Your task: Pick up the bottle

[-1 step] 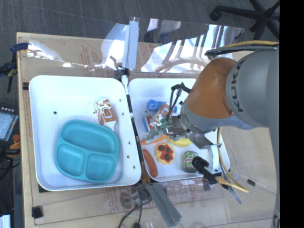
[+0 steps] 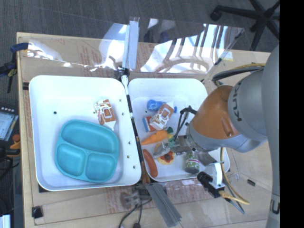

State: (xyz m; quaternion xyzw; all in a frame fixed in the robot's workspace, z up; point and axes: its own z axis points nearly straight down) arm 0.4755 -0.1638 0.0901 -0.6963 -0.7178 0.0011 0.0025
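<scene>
Bottle (image 2: 192, 163), small with a green label, stands upright beside the claw (image 2: 176, 148), whose opening I cannot tell.

In the right bin (image 2: 137, 87) you have little room: the carrot (image 2: 154, 137), the sausage (image 2: 150, 162), the blue piece (image 2: 153, 105) and the small carton (image 2: 161, 117) crowd its left half, and the arm (image 2: 223, 120) covers the right. The bottle (image 2: 192, 163) stands hemmed near the front wall. In the left bin (image 2: 42, 87) your open floor lies at the back and far left, above the teal tray (image 2: 87, 150).
</scene>
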